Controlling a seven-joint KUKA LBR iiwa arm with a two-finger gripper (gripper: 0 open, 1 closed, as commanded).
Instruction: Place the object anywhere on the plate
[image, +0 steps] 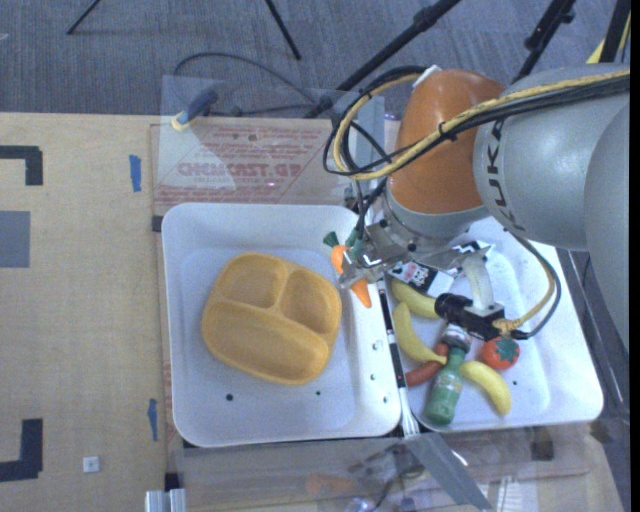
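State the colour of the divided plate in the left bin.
Yellow-orange all over; the plate shows clearly in the camera view.

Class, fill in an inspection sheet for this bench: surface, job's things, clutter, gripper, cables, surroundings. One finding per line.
Surface: two white bins; left bin, right bin.
Job's things: yellow divided plate in the left bin; small carrot at the gripper, over the divide between bins, grasp unclear.
Clutter: bananas, green bottle, tomato in the right bin.
Gripper: gripper near the left bin's right edge.
Cables: yellow-and-black cable looping by the arm.
Surroundings: blue tape on the wooden bench.
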